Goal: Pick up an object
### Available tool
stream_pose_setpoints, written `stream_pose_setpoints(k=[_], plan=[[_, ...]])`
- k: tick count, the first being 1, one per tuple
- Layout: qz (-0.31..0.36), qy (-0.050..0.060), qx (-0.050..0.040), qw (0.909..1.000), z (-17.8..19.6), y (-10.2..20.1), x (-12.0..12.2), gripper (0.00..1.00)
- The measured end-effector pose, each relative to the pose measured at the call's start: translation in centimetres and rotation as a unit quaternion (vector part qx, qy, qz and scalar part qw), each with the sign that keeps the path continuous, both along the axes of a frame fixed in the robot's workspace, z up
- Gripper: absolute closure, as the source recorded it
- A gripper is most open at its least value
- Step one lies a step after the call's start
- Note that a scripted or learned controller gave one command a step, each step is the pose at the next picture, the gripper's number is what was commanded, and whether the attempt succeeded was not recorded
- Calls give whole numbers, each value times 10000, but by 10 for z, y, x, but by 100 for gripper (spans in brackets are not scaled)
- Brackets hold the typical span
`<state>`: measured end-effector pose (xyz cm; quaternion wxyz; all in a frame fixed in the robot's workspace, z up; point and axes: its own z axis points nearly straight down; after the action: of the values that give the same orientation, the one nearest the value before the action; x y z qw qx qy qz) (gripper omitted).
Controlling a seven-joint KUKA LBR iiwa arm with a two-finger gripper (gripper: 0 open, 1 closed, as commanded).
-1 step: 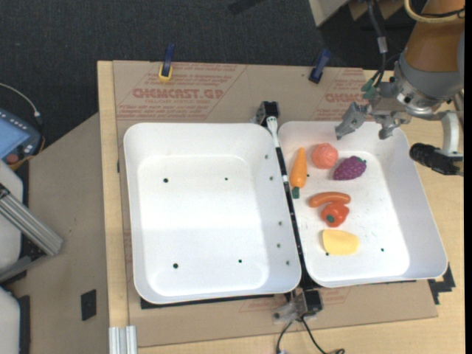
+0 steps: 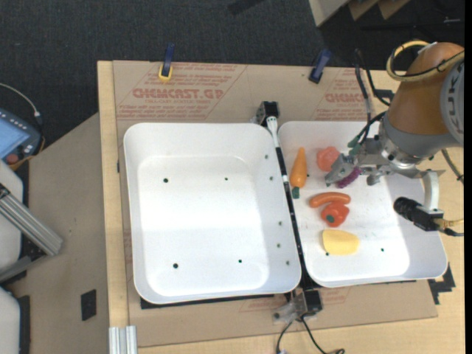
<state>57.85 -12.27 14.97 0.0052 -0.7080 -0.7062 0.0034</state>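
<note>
My hand (image 2: 346,169) sits low over a small purple plastic piece (image 2: 349,175) in the right white bin (image 2: 413,264), grip unclear; next, lift to test.

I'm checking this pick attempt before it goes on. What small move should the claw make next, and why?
Probably a short, straight lift. The claw sits low in the right bin over a purple object, beside the red piece; rising would show whether the purple object comes up.

Red "CHEMCAST G P" print repeats on the cardboard sheet (image 2: 221,83)
</note>
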Motion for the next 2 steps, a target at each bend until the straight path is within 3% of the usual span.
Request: stream_pose_setpoints(k=[1, 2], plan=[[7, -2, 7, 10000, -67, 26, -57, 0], [18, -129, -33, 9999, 40, 8, -16, 0]])
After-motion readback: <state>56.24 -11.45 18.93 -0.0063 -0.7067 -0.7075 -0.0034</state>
